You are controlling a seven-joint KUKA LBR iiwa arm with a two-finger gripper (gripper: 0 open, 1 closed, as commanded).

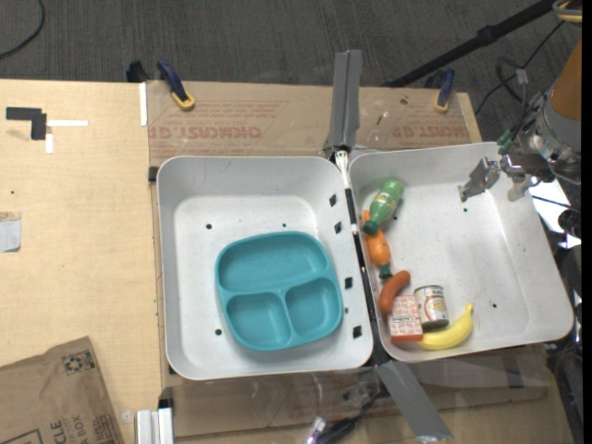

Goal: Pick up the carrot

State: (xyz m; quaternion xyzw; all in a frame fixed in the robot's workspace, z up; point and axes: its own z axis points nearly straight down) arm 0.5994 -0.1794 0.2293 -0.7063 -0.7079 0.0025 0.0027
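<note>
Dark carpet lies beyond the pale wooden bench [74, 248], and along the near edge of the right bin [518, 276] a banana [450, 329], a small can [431, 304] and a red sausage [393, 290] sit crowded toward the divider. Just past them the carrot [376, 247] lies against the bin's left wall, touching a green bottle [387, 198], so I'd guess any grasp must come in close to that wall. Farther back at the right edge, the gripper [481, 179] hangs over the bin's far corner, well apart from the carrot, carrying nothing; whether it is spread or closed I cannot tell.

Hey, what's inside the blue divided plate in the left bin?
All three compartments of the blue plate show bare teal plastic; no food sits in them. The bin floor directly beneath the plate is covered, so that cannot be seen.
</note>
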